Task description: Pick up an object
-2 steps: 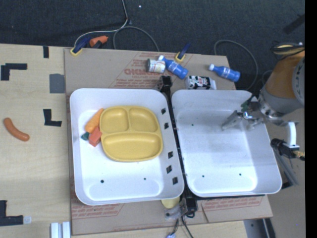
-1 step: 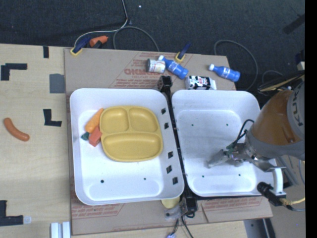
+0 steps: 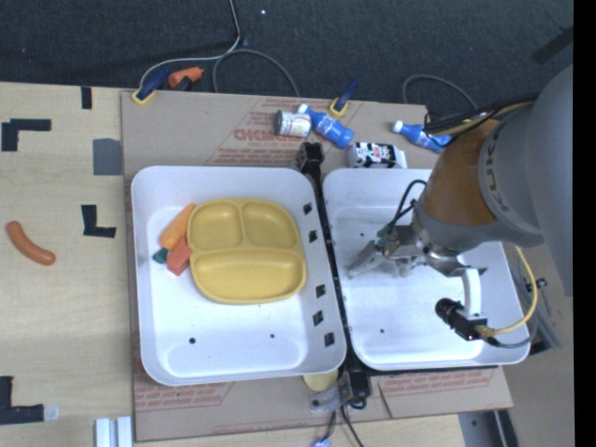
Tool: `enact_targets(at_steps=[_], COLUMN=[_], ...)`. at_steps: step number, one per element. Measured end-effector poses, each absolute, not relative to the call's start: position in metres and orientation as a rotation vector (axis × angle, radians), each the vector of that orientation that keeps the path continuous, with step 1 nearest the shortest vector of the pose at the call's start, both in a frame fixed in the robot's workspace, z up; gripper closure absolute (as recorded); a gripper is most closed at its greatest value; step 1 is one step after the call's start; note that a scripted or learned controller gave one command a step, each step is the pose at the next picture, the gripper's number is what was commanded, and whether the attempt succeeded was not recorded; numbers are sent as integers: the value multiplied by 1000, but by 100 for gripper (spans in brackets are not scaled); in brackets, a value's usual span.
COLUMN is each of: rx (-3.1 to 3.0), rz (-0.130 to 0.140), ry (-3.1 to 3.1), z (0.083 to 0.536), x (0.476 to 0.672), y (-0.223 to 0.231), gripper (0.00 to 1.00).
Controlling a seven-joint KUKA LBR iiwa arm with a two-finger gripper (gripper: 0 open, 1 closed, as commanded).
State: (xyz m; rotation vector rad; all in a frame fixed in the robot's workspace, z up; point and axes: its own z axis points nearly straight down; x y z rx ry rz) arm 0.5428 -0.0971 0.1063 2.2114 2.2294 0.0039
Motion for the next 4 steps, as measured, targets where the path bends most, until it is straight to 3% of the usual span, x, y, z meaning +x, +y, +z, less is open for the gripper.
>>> enact_targets(at_steps=[1, 2, 3, 4], rx=[2221, 2212, 2215, 2218], rz=[0, 2, 2, -1], ry=[2218, 2222, 2223, 2221], z=[88, 86, 85, 85], x=[599, 631, 668, 661], y=[-165, -105, -107, -94], gripper=[0, 0, 0, 0])
